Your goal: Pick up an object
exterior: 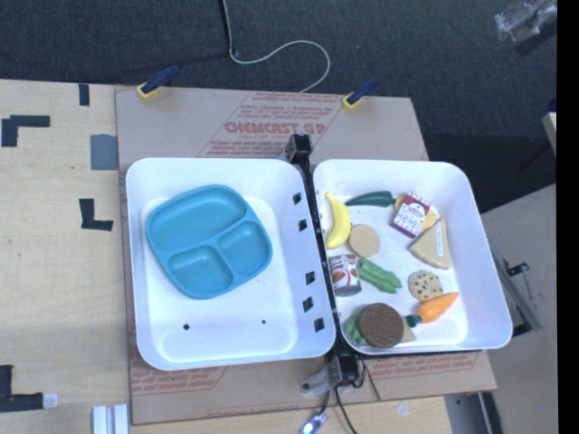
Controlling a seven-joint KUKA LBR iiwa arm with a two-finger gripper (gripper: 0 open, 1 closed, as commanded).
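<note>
The right bin (478,242) holds several toy foods. Among them are a yellow banana (336,220), a green bean (371,198), a red and white box (411,213), a tan round cracker (365,240) and a pale wedge (434,245). Closer to the front lie a small can (345,274), a green pickle (380,276), a cookie (424,284), an orange carrot (438,306) and a brown burger (380,325). A blurred grey shape that looks like my gripper (526,12) hangs at the top right corner, far above and behind the bins, touching nothing.
A blue divided plate (210,240) lies in the left bin (226,333). Both bins rest on a cardboard sheet (271,125) held by two clamps. A white cable (280,52) loops across the dark floor behind.
</note>
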